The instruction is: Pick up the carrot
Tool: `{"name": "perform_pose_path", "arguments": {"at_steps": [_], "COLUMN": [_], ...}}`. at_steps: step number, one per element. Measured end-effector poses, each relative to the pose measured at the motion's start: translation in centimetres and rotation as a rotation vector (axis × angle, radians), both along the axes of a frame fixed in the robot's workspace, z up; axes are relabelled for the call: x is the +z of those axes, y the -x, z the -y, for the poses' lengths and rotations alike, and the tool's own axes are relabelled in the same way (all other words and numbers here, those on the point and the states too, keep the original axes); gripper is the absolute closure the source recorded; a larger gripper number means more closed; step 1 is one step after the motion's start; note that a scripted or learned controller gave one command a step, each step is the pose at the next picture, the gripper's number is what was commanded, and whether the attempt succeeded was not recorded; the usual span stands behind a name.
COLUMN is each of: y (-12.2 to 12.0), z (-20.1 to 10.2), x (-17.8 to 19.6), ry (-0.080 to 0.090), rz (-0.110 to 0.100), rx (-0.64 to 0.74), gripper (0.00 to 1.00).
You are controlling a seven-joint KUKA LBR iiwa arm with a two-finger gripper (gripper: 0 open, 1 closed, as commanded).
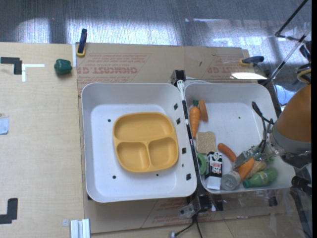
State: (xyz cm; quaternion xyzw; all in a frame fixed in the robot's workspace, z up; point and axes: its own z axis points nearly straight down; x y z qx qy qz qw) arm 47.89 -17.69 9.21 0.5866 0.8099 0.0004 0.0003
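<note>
Carrot (194, 120): lies lengthwise against the left wall of the right bin (233, 95), green top toward the far end.
Neighbours: smaller carrot (203, 110) just beside it; cracker (206, 142) near its tip.
Gripper (249, 158): low in the right bin's near corner among clutter, well apart from the carrot; fingers' state cannot be told.
Carton (215, 165): black-and-white pattern, print unreadable.
Left bin (94, 148): holds a yellow tray (145, 142).
Cardboard (124, 63): red mirrored lettering, unreadable.
</note>
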Motion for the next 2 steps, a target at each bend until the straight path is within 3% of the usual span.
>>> {"name": "perform_pose_path", "arguments": {"at_steps": [1, 2], "y": [-0.3, -1.5], "z": [0.0, -6.9], "x": [0.9, 5.9], "ry": [0.001, 0.002], "rz": [0.006, 0.001], "rx": [-0.006, -0.109], "gripper": [1.00, 1.00]}}
